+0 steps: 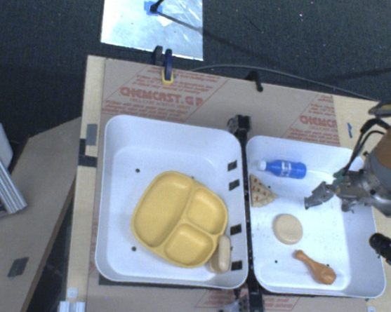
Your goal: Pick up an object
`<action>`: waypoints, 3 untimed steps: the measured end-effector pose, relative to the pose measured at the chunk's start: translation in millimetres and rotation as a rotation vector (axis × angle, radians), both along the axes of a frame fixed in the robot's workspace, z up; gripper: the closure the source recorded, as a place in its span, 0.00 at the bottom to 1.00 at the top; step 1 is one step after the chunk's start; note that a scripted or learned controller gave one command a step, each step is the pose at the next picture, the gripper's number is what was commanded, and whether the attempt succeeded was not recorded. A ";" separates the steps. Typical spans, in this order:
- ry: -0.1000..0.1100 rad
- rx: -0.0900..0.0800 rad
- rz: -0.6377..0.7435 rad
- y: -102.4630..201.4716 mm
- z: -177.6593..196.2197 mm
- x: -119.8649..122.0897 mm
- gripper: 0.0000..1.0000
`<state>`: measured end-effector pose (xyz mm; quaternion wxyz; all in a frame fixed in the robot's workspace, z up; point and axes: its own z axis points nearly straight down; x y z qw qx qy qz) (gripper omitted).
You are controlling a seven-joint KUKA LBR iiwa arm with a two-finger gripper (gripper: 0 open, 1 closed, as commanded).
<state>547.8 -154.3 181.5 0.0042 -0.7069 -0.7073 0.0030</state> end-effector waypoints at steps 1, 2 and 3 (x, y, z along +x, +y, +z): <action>-0.011 -0.002 0.003 0.2 5.7 3.0 0.00; -0.010 -0.002 0.002 -1.8 -49.6 12.8 0.00; -0.010 -0.002 0.001 -1.4 -99.0 13.2 0.00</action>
